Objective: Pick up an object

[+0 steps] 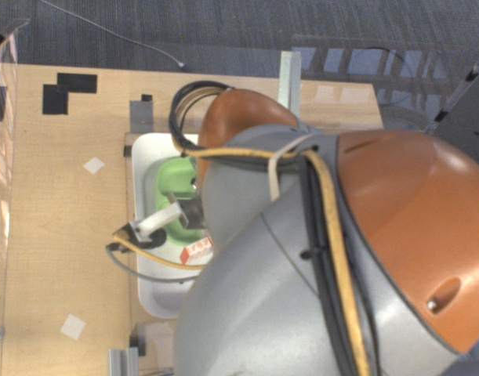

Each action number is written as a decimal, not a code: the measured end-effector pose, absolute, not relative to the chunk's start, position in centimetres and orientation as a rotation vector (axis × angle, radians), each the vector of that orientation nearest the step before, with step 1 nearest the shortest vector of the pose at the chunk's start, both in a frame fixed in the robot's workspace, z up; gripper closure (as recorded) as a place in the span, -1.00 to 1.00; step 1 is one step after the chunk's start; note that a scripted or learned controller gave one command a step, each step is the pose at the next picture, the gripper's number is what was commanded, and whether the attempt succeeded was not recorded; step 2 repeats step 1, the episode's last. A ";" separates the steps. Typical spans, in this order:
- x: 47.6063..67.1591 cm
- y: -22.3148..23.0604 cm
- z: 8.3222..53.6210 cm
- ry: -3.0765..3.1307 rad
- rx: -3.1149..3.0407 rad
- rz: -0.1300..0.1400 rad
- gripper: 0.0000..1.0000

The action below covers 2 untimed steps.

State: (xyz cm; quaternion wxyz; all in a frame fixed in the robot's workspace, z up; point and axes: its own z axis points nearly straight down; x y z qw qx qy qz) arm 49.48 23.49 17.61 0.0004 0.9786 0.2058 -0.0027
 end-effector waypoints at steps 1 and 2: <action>48.9 23.2 40.6 0.330 3.138 0.018 1.00; 48.9 23.2 40.6 0.330 3.138 0.018 1.00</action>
